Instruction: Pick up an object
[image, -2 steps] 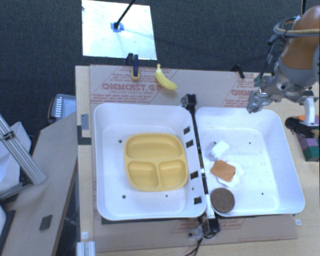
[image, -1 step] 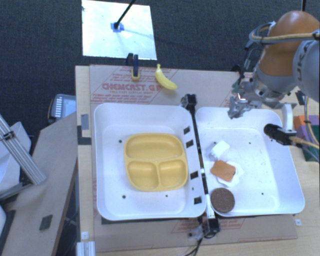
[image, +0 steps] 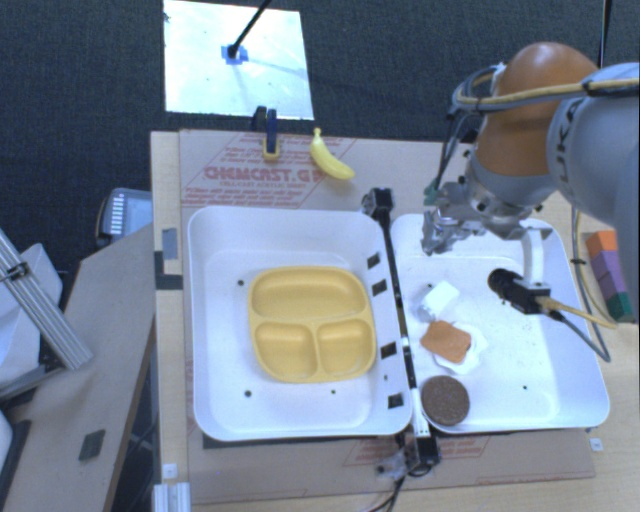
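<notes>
Two white bins sit side by side on the counter (image: 170, 300); take the right bin (image: 570, 400) as landmark. Its far-left corner has the claw (image: 437, 240) hovering above it, its state impossible to tell. Toward the bin's near-left corner from there lie a white block (image: 440, 298), an orange piece (image: 446, 342), then a brown disc (image: 445, 399).
</notes>
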